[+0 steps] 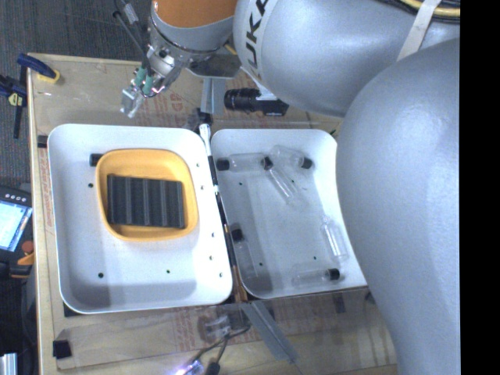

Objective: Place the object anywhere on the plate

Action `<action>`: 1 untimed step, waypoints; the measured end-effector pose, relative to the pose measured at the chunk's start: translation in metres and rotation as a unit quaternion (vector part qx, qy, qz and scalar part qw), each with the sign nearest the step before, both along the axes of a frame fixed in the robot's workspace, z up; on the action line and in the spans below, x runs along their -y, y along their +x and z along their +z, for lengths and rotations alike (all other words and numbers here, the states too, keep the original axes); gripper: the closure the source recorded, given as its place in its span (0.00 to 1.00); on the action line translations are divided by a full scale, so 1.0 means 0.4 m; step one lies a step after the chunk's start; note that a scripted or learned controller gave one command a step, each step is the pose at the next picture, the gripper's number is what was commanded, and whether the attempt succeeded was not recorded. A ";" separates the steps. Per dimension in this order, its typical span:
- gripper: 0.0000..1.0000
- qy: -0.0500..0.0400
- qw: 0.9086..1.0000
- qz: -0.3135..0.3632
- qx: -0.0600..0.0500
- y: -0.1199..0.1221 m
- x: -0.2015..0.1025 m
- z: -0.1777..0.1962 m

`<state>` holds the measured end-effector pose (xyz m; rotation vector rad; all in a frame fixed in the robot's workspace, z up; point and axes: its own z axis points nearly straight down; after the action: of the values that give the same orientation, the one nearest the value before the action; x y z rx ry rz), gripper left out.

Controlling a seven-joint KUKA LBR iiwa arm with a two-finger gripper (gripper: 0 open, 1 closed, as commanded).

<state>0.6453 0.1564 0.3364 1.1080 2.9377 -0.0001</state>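
One rounded yellow plate [117,166] (ribbed dark insert), left white bin [70,272].

Big grey arm [367,92] comes in from the right and swings across the far side, orange band [191,2] up top. The gripper [141,88] hangs at far left, pointing down-left, fingers too small to read.

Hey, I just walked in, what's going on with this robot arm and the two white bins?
A grey KUKA arm reaches in from the right, its claw hanging over the bare bench above the left bin. That bin holds a yellow plate with a dark ribbed block on it. The right bin holds several clear tubes with dark caps. I can't see anything held in the claw.
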 end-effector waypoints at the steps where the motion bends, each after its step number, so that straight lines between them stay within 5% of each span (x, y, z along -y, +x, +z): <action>1: 1.00 0.000 0.999 0.051 -0.001 0.004 -0.127 0.081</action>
<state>0.6469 0.2071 0.3688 0.9583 2.9914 0.0008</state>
